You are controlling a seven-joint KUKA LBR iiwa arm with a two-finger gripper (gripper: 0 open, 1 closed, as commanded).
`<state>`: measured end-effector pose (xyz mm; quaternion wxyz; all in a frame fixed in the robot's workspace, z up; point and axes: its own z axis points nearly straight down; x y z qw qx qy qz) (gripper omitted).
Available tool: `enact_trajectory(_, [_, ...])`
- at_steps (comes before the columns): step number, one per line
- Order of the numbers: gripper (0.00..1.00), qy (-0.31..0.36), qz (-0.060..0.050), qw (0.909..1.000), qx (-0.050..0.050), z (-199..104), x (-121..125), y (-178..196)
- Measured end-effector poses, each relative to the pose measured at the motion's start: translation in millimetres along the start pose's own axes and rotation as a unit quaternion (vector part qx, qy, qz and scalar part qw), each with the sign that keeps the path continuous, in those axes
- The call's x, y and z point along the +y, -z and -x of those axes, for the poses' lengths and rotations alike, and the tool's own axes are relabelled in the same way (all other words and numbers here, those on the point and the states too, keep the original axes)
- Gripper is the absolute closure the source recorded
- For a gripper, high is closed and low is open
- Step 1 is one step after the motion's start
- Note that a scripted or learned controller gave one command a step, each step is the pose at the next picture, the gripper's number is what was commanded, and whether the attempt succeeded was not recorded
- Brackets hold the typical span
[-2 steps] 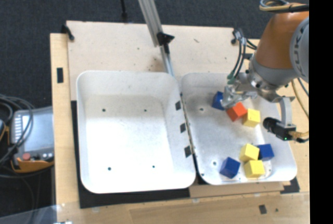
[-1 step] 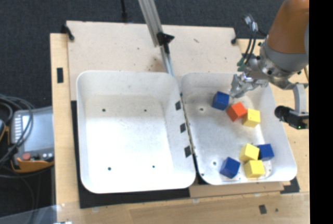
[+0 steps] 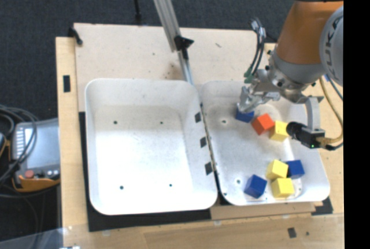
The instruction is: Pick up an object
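My gripper (image 3: 247, 102) hangs low over the upper left part of the right bin (image 3: 228, 144). A blue block (image 3: 245, 116) lies right under its tip, partly covered by it; whether they touch is unclear. Just to the right of that block sit an orange block (image 3: 263, 123) and a yellow block (image 3: 279, 130). Near the bin's front are a yellow block (image 3: 277, 169), a blue block (image 3: 295, 168), another blue block (image 3: 255, 185) and another yellow block (image 3: 282, 187).
The left bin (image 3: 144, 144) lies beside the right one, their rims meeting in the middle. A slanted aluminium bar (image 3: 165, 5) rises behind the bins. A black cable part (image 3: 303, 133) hangs from the arm over the right bin's right side.
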<state>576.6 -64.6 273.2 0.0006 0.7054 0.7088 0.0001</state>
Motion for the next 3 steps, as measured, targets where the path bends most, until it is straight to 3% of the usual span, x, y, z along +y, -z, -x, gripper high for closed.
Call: enact_trajectory(3, [1.00,0.001,-0.001,1.0000,0.001,-132,-47,-9])
